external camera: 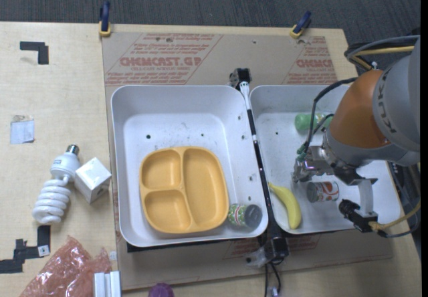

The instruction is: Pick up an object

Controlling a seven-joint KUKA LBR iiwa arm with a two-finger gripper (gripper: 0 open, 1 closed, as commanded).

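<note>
Gripper [306, 170] over right bin [281, 105], grip state unclear; board [167, 55] reads "CHEMCAST" twice; one banana [287, 205]; one can [323, 191].

Two shallow white bins, the left bin [120, 155] and the right bin [267, 105], side by side; one yellow divided plate [184, 188] with three compartments; one small jar [244, 215] with a dark lid; one banana [287, 204]; one red-and-white can [323, 191]; one green object [306, 121], partly hidden by the arm; one spiral light bulb [55, 190]; one small white cube-shaped box [93, 178]; one red mesh bag [63, 269]; two blue clamps, the left clamp [105, 18] and the right clamp [301, 23]; one purple item [160, 289], cut off at the lower edge, kind unclear.
</note>
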